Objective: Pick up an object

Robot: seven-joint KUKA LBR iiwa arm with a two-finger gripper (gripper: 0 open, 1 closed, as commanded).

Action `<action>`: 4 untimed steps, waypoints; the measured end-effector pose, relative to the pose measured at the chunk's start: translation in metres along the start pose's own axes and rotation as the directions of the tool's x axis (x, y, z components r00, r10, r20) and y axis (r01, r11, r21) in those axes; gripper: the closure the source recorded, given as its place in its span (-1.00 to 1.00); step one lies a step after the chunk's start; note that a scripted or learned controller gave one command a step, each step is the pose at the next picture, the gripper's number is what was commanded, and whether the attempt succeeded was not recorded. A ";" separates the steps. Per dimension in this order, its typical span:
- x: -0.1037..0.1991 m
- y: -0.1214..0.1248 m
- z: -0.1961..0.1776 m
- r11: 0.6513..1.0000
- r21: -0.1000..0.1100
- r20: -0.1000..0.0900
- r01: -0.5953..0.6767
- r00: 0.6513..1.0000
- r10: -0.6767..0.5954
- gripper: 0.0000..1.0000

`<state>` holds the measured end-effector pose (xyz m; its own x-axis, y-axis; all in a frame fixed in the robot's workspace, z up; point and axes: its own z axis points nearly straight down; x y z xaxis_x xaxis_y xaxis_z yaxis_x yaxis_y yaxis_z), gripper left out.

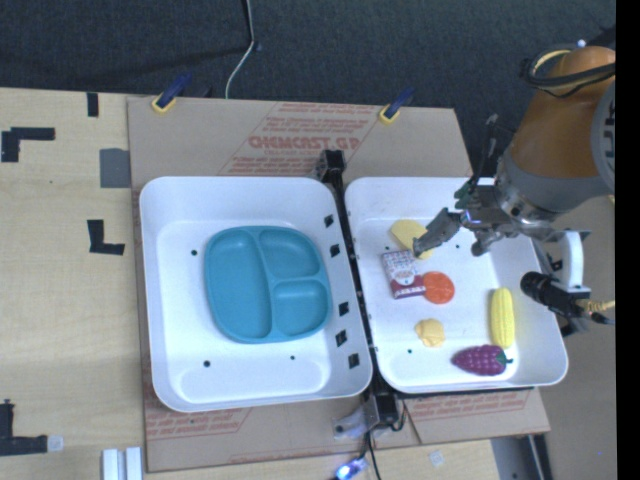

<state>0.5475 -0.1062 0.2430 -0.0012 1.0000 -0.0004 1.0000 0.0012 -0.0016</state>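
Observation:
The right bin (540, 368) holds several toy foods: a pale yellow piece (405, 233), a red and white packet (401, 271), an orange-red round piece (439, 288), a small yellow-orange lump (430, 332), a corn cob (502, 316) and a purple grape bunch (480, 360). My gripper (455, 243) hangs over the upper middle of this bin, open. Its left finger reaches down to the right edge of the pale yellow piece; its right finger stands over bare bin floor. Nothing sits between the fingers.
The left bin (170, 368) holds a blue divided plate (268, 283). Both bins rest on a cardboard sheet (300, 138) on the wooden bench. A black clip strip (340, 258) runs between the bins. The arm's grey and orange body fills the upper right.

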 end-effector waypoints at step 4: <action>0.011 -0.002 0.148 1.000 -0.003 0.001 0.000 1.000 0.000 1.00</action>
<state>0.5455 -0.0956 0.0954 -0.0016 1.0000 -0.0017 1.0000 0.0016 0.0010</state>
